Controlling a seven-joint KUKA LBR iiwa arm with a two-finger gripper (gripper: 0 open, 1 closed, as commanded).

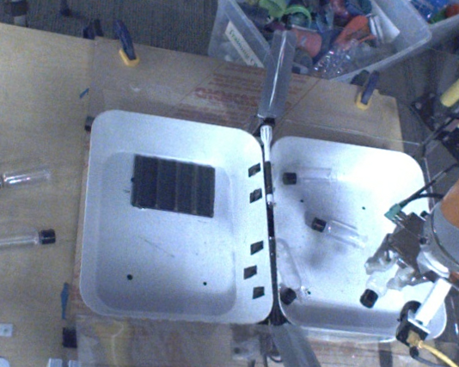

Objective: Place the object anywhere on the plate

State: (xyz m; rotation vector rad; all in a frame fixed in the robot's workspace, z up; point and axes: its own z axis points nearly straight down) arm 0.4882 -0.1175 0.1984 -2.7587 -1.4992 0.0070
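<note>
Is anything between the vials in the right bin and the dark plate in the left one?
Yes: the raised rims where the two bins meet, lined with black clips, run between the vials and the plate. A vial must go over them.

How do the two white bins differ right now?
The left bin holds a dark ribbed rectangular plate; the right bin holds none. The right bin holds several clear vials with black caps, one near its middle; the left bin holds no vials. The arm's hand is over the right bin's right side, well away from the left bin. Both are shallow, white, with rounded corners, and sit side by side.
</note>
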